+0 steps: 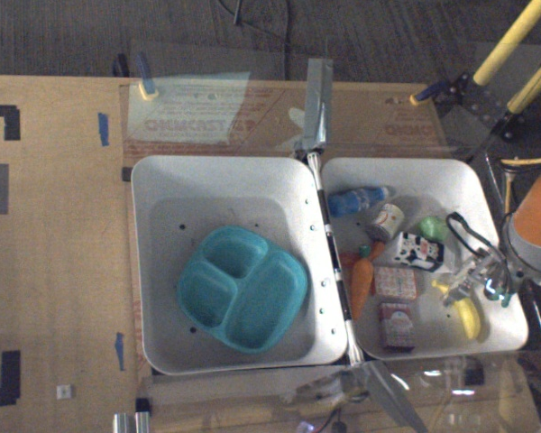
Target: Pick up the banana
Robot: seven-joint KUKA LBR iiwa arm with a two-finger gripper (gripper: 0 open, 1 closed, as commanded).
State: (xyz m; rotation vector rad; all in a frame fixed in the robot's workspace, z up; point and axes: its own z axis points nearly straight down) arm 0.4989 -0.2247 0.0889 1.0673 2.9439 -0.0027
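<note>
Gripper [467, 284] is positioned in the right bin [483, 188], just above the banana [469, 318]; finger state cannot be determined.

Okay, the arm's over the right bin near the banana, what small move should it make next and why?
Probably ease the tool down and slightly toward the near wall of the right bin, to centre it over the banana. The tool sits just beyond the banana's far end, and the banana lies apart from the small boxes, so there seems to be room to close on it.
</note>
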